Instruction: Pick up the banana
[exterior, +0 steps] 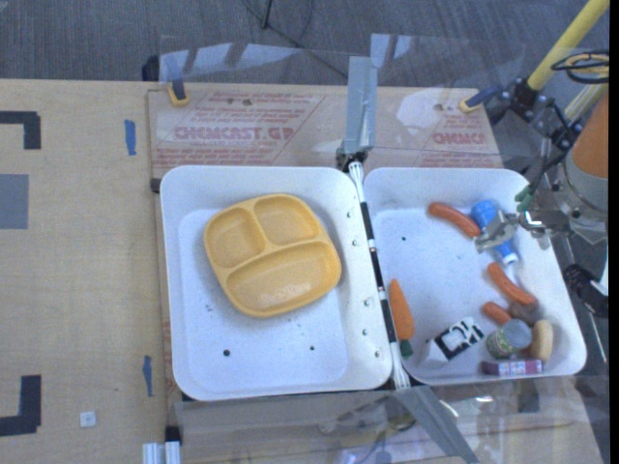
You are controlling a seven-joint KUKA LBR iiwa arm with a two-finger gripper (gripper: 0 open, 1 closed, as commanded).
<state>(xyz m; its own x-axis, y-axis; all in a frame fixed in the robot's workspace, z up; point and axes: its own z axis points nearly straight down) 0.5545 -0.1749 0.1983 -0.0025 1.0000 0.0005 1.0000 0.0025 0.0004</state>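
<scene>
The gripper [500, 228] hangs over the far half of the right bin [416, 187], reaching in from the view's right. It sits just above a blue object [484, 211]. Whether it is open or closed cannot be told at this slant, and nothing is seen held in it.

No object reads plainly as a banana. The likeliest candidate is the pale yellow piece, taken here as the banana [544, 339], which lies in the near right corner of the same bin, close to the wall. From the gripper it lies toward the near edge of the bench and slightly to the view's right, well apart. Its visible length is short and seems to run roughly from near to far.

Between the two lie an orange sausage [508, 283] and a round can [511, 337]; the can is just beside the banana. A purple item [513, 366] sits at its near side. With one arm only, the coming move is judged to be a traverse toward the near corner.
</scene>
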